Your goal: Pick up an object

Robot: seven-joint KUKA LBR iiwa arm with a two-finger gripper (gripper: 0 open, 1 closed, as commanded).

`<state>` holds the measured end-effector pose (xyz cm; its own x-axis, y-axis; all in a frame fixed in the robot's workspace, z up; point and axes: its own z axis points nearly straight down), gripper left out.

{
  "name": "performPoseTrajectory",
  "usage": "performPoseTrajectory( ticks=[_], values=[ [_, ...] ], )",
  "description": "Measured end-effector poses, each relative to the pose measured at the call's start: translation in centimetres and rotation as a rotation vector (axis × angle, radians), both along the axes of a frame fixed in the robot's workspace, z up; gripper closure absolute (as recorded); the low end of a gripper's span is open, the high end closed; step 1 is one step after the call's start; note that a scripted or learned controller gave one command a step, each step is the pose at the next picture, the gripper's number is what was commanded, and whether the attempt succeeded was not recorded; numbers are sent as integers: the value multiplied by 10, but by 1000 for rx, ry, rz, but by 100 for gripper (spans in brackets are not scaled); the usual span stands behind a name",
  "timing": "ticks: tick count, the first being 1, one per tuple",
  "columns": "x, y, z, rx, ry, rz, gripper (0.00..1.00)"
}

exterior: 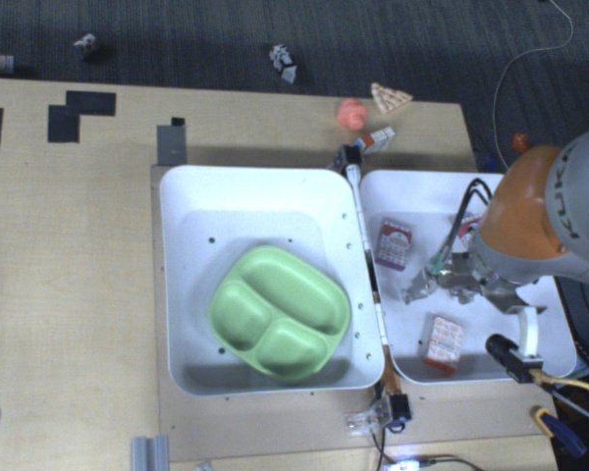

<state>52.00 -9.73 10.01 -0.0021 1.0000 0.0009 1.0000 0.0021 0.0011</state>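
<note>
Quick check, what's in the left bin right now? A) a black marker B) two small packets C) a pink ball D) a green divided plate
D: the green divided plate lies in the left bin, while two small packets sit in the right bin.

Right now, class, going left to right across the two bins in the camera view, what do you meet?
Green divided plate → red-and-white packet → second red-and-white packet → claw and grey arm.

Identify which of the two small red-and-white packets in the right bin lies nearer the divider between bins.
The upper packet, beside the divider; the lower packet lies farther right.
</note>
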Motion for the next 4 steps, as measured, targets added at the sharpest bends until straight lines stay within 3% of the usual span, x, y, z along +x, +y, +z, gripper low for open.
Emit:
performPoseTrajectory(
  ticks=[1,2,3,4],
  values=[
    [49,11,-13,-1,-7,2,0],
    [20,15,-13,-2,-9,0,0],
    [22,15,-1,-3,-15,3,100],
    [22,15,-2,-3,-14,2,0]
  ],
)
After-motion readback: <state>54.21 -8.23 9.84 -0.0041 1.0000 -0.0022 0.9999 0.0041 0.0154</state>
